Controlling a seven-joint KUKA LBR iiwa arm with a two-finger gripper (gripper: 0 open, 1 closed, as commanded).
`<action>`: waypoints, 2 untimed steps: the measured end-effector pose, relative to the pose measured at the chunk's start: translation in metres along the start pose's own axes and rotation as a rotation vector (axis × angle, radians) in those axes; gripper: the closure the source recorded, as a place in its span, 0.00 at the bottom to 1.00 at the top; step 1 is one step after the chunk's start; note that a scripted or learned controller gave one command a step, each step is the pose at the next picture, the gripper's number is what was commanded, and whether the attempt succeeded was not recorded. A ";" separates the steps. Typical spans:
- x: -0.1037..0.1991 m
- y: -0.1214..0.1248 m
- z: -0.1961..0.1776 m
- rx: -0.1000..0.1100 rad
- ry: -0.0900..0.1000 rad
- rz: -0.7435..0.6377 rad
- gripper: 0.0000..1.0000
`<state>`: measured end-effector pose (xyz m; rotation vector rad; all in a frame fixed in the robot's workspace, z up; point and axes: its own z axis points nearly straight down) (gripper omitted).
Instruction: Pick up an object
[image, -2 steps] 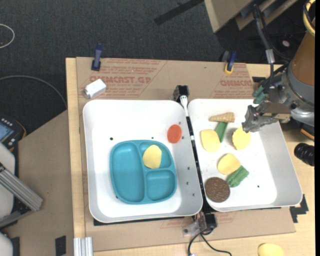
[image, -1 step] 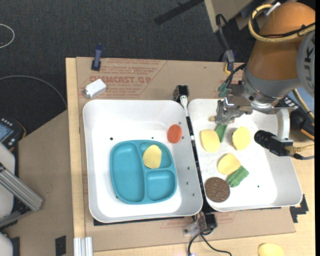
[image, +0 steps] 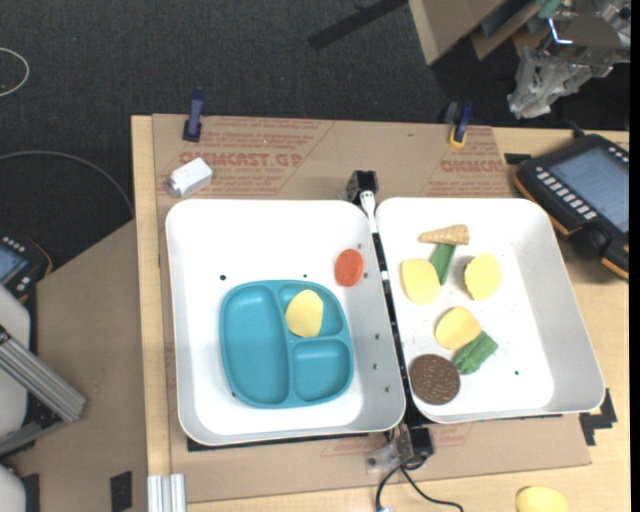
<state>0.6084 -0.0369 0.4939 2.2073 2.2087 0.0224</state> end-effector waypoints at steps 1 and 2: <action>-0.052 -0.040 0.104 0.035 0.003 0.008 1.00; -0.017 0.025 0.319 0.034 0.005 -0.003 1.00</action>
